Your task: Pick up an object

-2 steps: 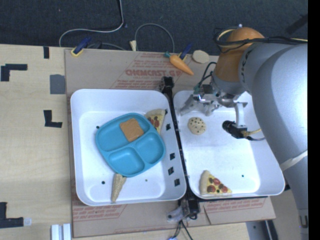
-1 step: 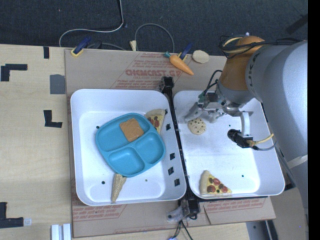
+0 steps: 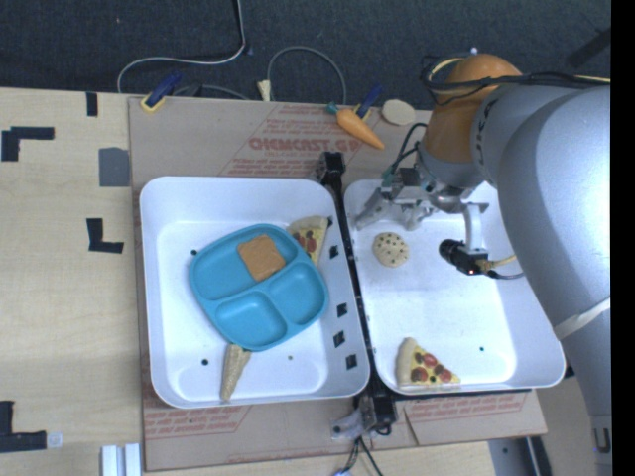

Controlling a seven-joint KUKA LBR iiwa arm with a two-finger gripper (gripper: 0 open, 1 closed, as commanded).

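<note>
My gripper (image 3: 390, 216) hangs over the back left part of the right bin (image 3: 516, 350), its fingers spread open with nothing between them. A round chocolate-chip cookie (image 3: 391, 249) lies on the bin floor just in front of the fingertips, apart from them. A pizza slice (image 3: 425, 365) rests near the right bin's front edge. In the left bin (image 3: 164, 266) a blue divided tray (image 3: 260, 296) carries a brown toast square (image 3: 262, 257). Beside it lie a second pizza slice (image 3: 311, 236) and a waffle cone (image 3: 234, 368).
A toy carrot (image 3: 357, 127) and a small beige piece (image 3: 397, 112) lie on the cardboard behind the bins. The arm's grey body (image 3: 556, 196) covers the right bin's right side. A black divider (image 3: 347, 276) runs between the bins. Cables loop at the back.
</note>
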